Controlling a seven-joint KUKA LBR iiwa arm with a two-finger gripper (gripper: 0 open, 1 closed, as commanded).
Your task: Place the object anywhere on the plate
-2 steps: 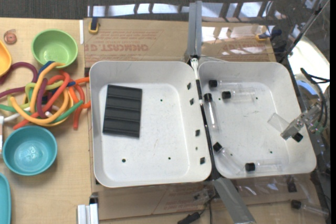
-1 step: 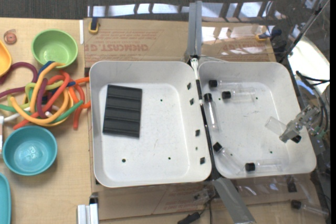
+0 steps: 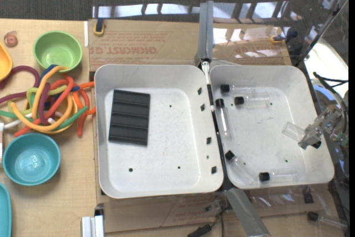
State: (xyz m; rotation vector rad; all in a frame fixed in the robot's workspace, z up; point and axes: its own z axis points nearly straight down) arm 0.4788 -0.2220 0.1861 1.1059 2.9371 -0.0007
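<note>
Camera view, looking down on the surface: two white bins side by side, left bin (image 3: 105, 175) and right bin (image 3: 310, 172).

The hand (image 3: 312, 135) sits at the right edge of the frame, over the right side of the right bin, about halfway down. It looks washed out and blurry there, so I honestly can't tell if it's open, closed or clamped on anything. Just left of it there's a small clear piece (image 3: 290, 130) on the bin floor, close to the hand. Whether they're touching, no idea.

The rest of the right bin has clear tubes with black caps scattered around:
- one tube (image 3: 254, 100) in the upper middle
- one long tube (image 3: 223, 119) along the bin's left wall
- one lower tube (image 3: 278, 176) near the bottom edge
- one corner tube (image 3: 236, 162) in the lower left corner

The left bin holds a black ribbed slab (image 3: 130, 117), lying flat in its upper left part, well apart from all the tubes.

Left of the bins, on the wooden surface (image 3: 61, 202): a green bowl (image 3: 57, 51) at the upper left, a teal bowl (image 3: 31, 158) lower down, and a tangle of coloured cords (image 3: 52, 102) between them.
</note>
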